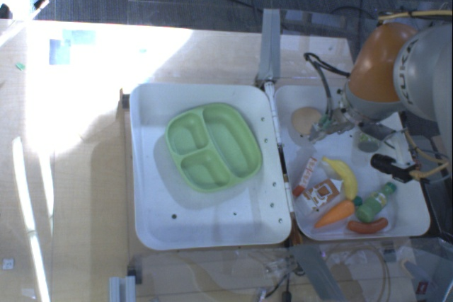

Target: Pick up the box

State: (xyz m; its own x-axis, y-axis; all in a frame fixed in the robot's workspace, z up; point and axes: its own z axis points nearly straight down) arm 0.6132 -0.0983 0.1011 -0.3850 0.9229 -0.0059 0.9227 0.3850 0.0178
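The box [323, 194] is a small white and orange carton lying flat in the right bin [422, 221], near its front left. My gripper [324, 128] hangs over the back left of that bin, well behind the box and apart from it. It sits right beside a pale beige round object [304, 119]. The grey arm with its orange band [379, 64] reaches in from the right above it. Nothing can be seen held in the gripper.
Around the box lie a narrow white and red packet [306, 175], a banana [344, 177], a carrot [334, 213], a green bottle [375, 202] and a red sausage-like piece [367, 225]. The left bin [145, 173] holds a green divided plate [213, 146]. Cables trail behind the bins.
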